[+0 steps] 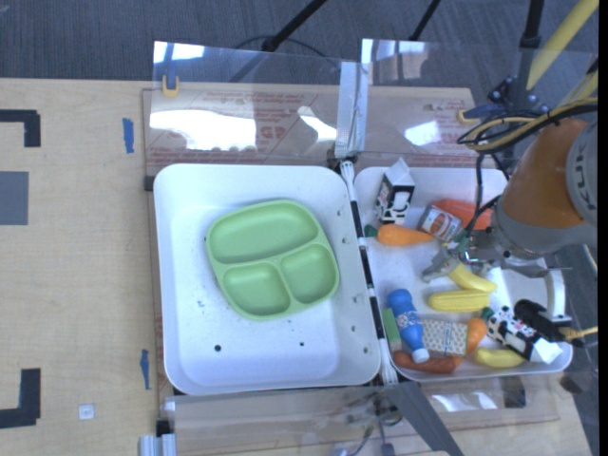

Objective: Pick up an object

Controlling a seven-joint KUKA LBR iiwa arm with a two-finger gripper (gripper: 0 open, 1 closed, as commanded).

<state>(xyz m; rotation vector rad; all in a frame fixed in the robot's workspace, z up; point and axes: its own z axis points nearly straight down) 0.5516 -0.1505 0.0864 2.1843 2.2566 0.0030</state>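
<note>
The gripper (445, 260) is down in the right bin (560, 361), its metal fingers (435, 270) splayed a little apart with nothing between them, tips just beside the upper banana (472, 278). That banana looks to be the thing to lift (though the corn cob (460, 301) below it lies near as well), and from here I can't quite tell whether the fingers straddle it or only touch its end.

The risk, I'd judge, is the crowding. The banana is curved and smooth, so closing on its tip could squirt it sideways, and the red can (439, 221) and carrot (403, 237) sit close enough to be nudged or caught along with it. The small milk carton (395, 198) could topple.

The left bin (180, 283) holds a green divided plate (274, 257). Both bins rest on a pale wooden bench (71, 255), with clear panels (247, 112) standing behind them and dark carpet (142, 8) beyond.
</note>
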